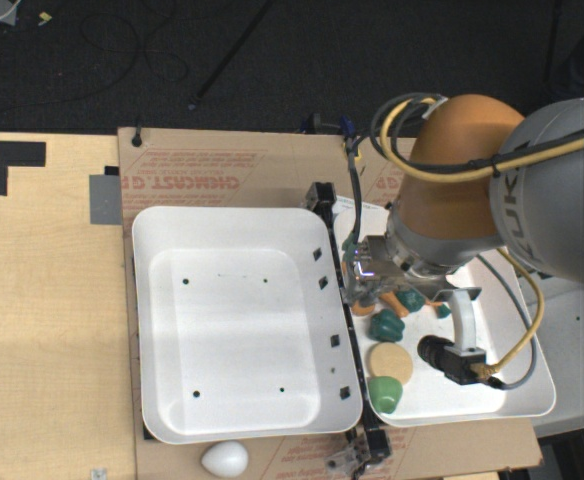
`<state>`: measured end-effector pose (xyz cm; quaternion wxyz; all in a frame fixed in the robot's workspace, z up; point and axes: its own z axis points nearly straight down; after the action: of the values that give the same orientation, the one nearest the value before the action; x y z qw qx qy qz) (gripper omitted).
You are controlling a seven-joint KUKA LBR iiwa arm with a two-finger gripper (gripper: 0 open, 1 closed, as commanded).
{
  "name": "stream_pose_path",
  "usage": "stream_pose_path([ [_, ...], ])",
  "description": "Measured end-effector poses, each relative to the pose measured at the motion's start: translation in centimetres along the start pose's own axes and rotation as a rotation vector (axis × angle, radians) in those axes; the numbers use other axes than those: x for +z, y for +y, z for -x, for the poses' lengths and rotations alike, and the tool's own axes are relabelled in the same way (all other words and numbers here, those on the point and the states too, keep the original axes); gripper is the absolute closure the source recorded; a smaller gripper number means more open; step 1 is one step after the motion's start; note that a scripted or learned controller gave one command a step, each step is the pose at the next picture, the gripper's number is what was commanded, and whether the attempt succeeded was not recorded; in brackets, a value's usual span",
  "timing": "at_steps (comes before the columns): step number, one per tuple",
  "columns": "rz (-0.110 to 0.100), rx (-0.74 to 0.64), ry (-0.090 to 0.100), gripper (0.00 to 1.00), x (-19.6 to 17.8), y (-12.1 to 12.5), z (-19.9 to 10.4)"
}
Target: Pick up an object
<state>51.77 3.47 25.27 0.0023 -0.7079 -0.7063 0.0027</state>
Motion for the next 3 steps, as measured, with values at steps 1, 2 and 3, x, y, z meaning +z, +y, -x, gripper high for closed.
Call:
stream_pose_path([
  [1, 0.002, 0.011, -0.006, 1.00, 3.1, 1.9, 13.7],
  [2, -0.003, -0.004, 0.004, 1.00, 4.6, -4.5, 7.8],
  [3, 0.005, -0.010, 0.003, 1.00, 4.0, -2.1, 0.5],
])
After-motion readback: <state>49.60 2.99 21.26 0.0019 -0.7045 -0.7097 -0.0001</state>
